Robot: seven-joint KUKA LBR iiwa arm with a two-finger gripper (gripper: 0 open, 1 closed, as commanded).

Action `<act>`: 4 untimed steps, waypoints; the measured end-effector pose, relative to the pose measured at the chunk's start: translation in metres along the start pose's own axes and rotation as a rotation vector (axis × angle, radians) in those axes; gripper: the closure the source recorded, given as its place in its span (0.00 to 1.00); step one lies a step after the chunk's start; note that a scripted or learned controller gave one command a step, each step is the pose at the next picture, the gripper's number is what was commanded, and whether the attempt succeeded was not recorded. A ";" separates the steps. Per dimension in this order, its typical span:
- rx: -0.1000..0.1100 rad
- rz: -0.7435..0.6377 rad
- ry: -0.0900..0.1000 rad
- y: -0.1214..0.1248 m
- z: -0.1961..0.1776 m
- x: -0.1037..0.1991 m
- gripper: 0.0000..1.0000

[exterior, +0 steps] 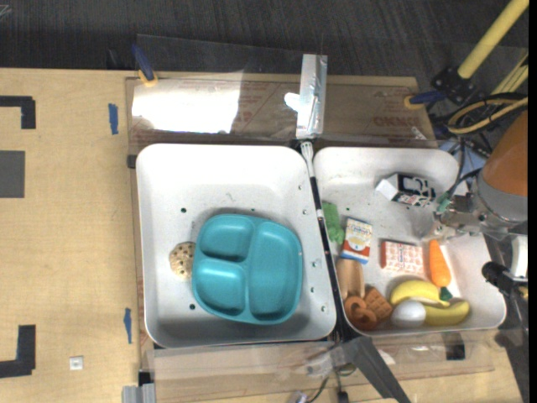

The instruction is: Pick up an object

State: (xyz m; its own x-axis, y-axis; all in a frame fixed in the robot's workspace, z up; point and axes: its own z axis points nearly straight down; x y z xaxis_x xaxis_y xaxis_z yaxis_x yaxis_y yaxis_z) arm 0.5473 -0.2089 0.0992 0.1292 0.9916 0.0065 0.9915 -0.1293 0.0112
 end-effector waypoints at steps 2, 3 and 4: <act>0.003 -0.041 0.004 -0.020 0.010 0.004 0.00; 0.004 -0.044 -0.007 -0.005 0.012 0.040 0.00; -0.002 -0.042 -0.011 -0.004 0.001 0.038 1.00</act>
State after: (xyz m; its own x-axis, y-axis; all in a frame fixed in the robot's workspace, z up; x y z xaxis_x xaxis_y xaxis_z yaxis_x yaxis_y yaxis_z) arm 0.5485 -0.1705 0.0987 0.0880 0.9961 -0.0047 0.9960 -0.0879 0.0131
